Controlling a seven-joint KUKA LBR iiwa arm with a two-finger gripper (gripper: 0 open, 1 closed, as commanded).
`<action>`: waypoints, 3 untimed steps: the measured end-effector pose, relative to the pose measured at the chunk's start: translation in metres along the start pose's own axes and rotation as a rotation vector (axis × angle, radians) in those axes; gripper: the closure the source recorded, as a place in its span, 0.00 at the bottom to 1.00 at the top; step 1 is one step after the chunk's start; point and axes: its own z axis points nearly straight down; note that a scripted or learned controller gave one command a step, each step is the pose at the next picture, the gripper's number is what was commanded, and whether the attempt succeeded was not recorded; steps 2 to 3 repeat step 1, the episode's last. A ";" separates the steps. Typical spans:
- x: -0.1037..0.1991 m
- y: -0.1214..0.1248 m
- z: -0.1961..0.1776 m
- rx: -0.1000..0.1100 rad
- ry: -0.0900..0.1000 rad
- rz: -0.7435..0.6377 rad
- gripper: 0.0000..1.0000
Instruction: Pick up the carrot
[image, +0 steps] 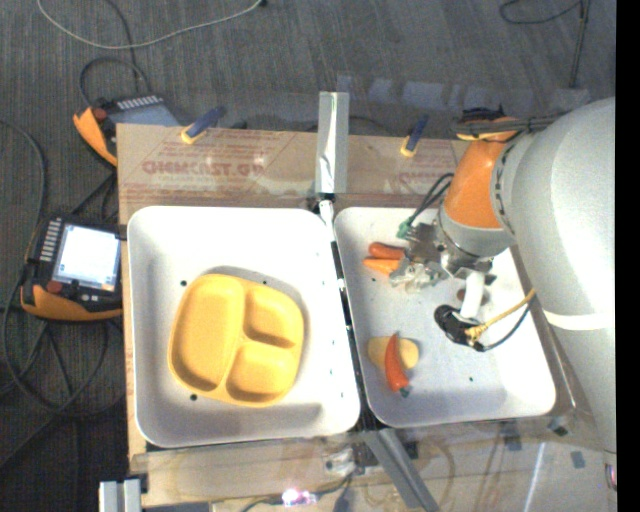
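Your gripper (412, 268) sits by the carrot (383, 259) near the right bin's (520, 400) far-left corner — you cannot tell its grip state.

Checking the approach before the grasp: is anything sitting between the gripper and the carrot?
Nothing visible. The gripper is right beside the carrot in the right bin, with no object between them. The orange and yellow piece lies nearer the camera, off that path.
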 end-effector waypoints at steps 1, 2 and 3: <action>0.046 -0.016 -0.090 0.013 0.004 -0.033 1.00; 0.046 -0.016 -0.090 0.013 0.004 -0.033 1.00; 0.046 -0.016 -0.090 0.013 0.004 -0.033 1.00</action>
